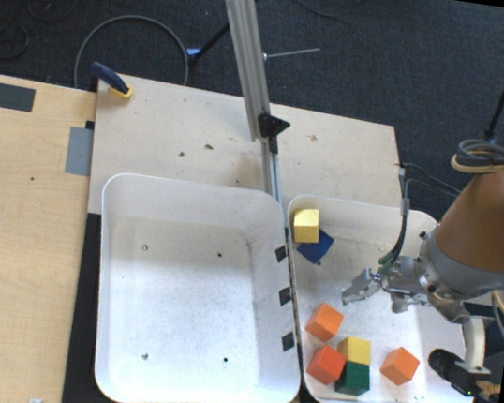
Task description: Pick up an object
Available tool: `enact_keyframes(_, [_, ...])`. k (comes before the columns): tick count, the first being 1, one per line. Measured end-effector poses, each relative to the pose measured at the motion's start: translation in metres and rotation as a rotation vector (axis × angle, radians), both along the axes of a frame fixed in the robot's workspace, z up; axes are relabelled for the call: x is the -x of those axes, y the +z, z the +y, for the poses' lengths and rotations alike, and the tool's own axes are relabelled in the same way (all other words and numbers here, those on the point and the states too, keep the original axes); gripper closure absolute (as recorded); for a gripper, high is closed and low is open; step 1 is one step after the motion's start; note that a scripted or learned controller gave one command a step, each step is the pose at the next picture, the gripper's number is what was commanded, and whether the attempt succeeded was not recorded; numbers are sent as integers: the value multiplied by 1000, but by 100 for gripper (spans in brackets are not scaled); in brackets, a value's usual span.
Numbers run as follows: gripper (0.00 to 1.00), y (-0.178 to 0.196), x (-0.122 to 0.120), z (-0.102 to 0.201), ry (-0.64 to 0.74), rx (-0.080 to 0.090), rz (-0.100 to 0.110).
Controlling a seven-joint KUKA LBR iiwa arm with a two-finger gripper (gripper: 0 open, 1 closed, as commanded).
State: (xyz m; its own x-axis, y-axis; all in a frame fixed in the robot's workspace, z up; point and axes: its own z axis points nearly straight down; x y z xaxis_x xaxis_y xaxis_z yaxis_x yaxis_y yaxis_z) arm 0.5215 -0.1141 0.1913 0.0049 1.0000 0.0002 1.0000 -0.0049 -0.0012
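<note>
Your claw [362, 287] hangs over the bare middle of the right shallow white plastic bin [419, 222], and whether it is released or clenched you cannot tell from this slanted view. No block appears in its grip, so judge the pick as not yet made: approach, closure and lift all remain. Candidate objects lie in the same bin: a yellow cube [305, 224] resting against a dark blue block [320, 247] near the far left wall; nearer you, three orange cubes [325, 322], [327, 363], [400, 365], and a second yellow cube [358, 349] touching a green cube [355, 378]. The left white bin [134, 225] shares the worktop [197, 130].
</note>
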Motion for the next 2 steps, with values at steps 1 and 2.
enact_keyframes(1, [0, -99, -29, 13, 6, -2, 1])
enact_keyframes(2, [0, -99, 30, -56, -3, 1, -1])
